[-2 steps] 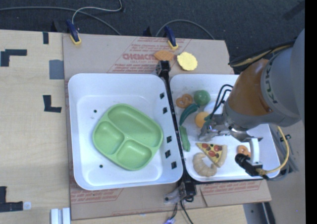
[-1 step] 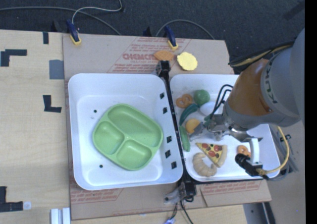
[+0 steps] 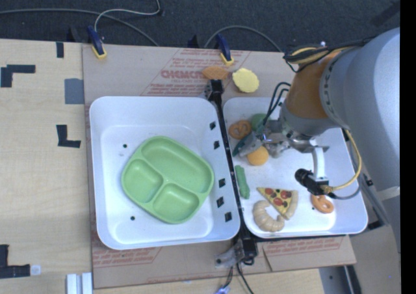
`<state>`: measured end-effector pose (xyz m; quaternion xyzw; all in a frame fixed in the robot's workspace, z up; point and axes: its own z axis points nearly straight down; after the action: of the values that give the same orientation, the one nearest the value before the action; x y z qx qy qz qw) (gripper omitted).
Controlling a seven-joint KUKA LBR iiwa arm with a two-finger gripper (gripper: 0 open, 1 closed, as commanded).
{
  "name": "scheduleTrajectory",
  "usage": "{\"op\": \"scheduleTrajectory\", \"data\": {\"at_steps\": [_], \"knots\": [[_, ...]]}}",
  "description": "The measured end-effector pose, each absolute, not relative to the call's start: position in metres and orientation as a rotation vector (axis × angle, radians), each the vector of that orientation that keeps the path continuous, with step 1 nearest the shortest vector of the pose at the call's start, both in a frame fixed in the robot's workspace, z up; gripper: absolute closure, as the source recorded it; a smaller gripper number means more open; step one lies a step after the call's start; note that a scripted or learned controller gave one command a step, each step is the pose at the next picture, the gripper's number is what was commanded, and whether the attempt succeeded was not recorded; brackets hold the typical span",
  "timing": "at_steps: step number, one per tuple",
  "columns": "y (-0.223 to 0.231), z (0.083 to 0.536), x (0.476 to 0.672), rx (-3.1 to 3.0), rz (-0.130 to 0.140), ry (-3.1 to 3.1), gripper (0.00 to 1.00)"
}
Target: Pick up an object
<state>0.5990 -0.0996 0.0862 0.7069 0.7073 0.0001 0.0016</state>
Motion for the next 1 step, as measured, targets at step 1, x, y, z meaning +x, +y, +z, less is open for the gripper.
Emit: {"op": "scheduleTrajectory", "data": {"at_steps": [1], "knots": [[-0.0990, 0.0960, 0.5996, 2.217, 0.003, 2.220, 1.00]]}}
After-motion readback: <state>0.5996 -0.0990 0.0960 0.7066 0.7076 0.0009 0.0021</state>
